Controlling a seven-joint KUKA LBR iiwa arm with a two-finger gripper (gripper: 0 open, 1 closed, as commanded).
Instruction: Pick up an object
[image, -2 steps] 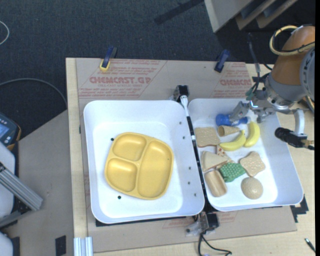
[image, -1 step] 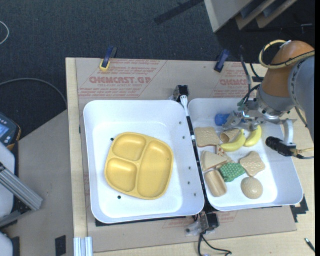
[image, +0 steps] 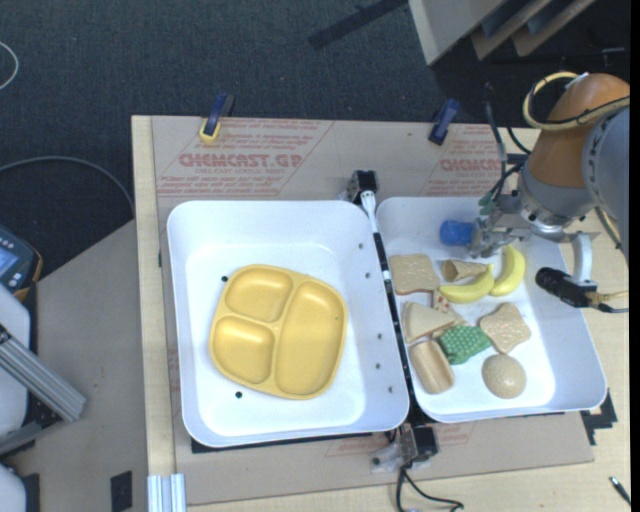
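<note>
Pincer (image: 490, 240) is low in the right bin (image: 570, 390), just above the banana (image: 490, 283); whether it is spread I cannot tell. Nothing looks lifted yet, so the grasp remains.

Board-covered bench (image: 300, 150) with two white bins (image: 200, 300) side by side

Two bins sat side by side. The left bin (image: 190, 300) held a divided plate (image: 278, 329). The right bin (image: 575, 370) held a banana (image: 485, 282) behind bread slices (image: 465, 320) and a bun (image: 503, 375).
</note>
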